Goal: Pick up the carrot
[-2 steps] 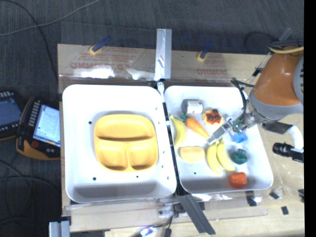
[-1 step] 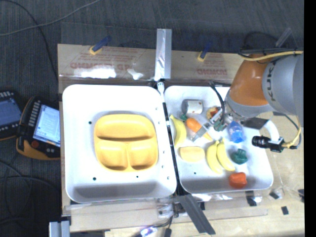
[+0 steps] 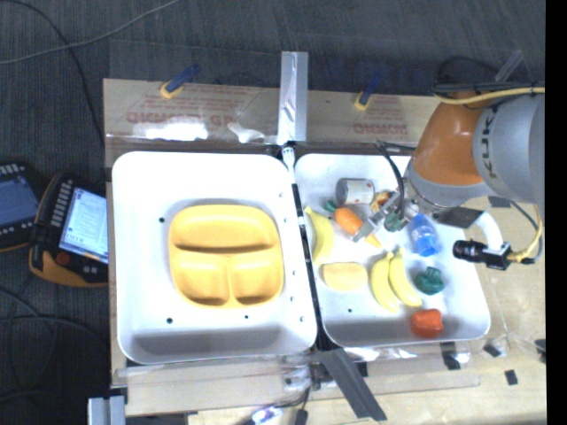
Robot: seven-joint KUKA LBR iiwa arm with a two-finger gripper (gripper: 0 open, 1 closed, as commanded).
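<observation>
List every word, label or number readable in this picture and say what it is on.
"KU": dark letters running down the grey arm housing, cut off at the picture's edge.
Red print on the brown cardboard sheet behind the bins: too blurred to read.
Lit screen of the orange handheld controller: text too small to read.

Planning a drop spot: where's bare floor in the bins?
Left bin: bare margin all around the yellow tray. Right bin: small patch in front of the yellow block, left of the bananas. Crowded around the carrot, pincer and blue bottle.

Grey arm (image 3: 496, 149) reaching from right, tool (image 3: 387, 209) lowered
</observation>
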